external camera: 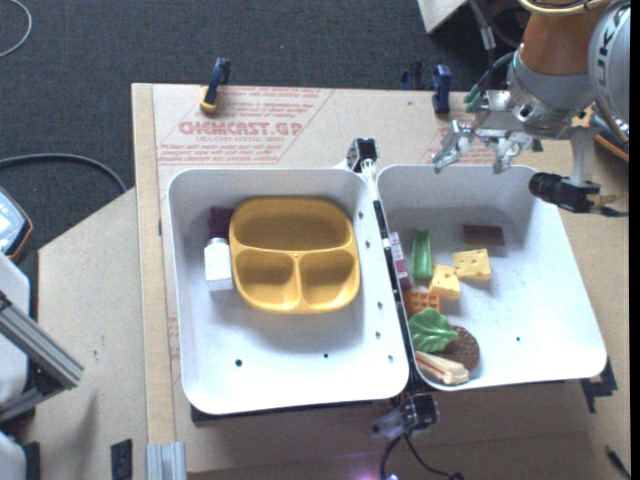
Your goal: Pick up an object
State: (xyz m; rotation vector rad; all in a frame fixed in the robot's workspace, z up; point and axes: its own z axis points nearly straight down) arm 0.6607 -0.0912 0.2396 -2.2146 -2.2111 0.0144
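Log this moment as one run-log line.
end effector: open, holding nothing | position: above right bin far rim | cheese wedge: in right bin | yellow divided tray: left bin

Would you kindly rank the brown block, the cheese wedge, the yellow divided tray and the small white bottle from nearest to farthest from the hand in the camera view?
From the hand above the right bin's far rim:
1. Brown block, right bin, far side.
2. Cheese wedge, right bin, middle.
3. Yellow divided tray, left bin.
4. Small white bottle, left bin, beyond the tray's left edge.

divided tray point(293, 255) in left bin point(190, 268); toy food point(445, 288) in right bin point(560, 308)
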